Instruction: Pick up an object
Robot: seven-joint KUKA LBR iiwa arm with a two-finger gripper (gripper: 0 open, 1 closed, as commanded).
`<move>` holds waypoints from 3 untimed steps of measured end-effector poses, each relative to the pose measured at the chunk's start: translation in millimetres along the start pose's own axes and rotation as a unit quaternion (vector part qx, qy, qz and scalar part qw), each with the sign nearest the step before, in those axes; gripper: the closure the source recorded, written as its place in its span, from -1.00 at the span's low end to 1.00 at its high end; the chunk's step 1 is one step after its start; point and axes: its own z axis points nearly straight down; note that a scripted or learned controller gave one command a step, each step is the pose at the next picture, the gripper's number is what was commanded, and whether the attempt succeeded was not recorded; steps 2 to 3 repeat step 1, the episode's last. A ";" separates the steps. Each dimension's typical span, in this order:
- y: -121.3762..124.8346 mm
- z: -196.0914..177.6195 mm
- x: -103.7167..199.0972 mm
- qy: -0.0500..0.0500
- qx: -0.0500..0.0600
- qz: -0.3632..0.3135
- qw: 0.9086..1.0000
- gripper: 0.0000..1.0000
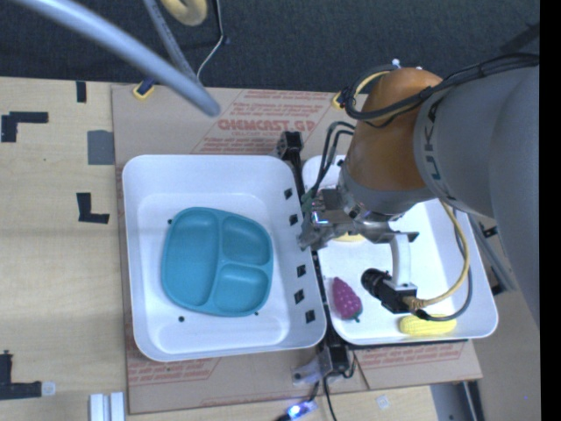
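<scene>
Purple grape bunch (345, 299) lies in the right bin (469, 323) near the gripper (326, 226), finger state unclear.

Wooden bench (53, 235) — cardboard sheet (254, 121) on it, bearing two white bins (140, 182) side by side.

A single fixed camera sits high above the bench and looks down at a slant, far enough off to take in both shallow white plastic bins side by side, the left bin (140, 235) with its blue divided plastic plate (217, 261) and the right bin (473, 323), along with the brown cardboard sheet (263, 121) under them and the pale wooden bench top (53, 253) to the left. The view faces toward the bench's far edge, where dark carpeted floor (351, 24) fills the top. The grey arm with its orange band (394, 139) enters from the right and, being nearer the lens, looms large over the right bin's far half.
</scene>
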 end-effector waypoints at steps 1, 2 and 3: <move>-3.2 4.0 44.1 0.000 0.000 0.000 1.000 1.00; -3.2 4.0 44.1 0.000 0.000 0.000 1.000 1.00; -3.2 4.0 44.1 0.000 0.000 0.000 1.000 1.00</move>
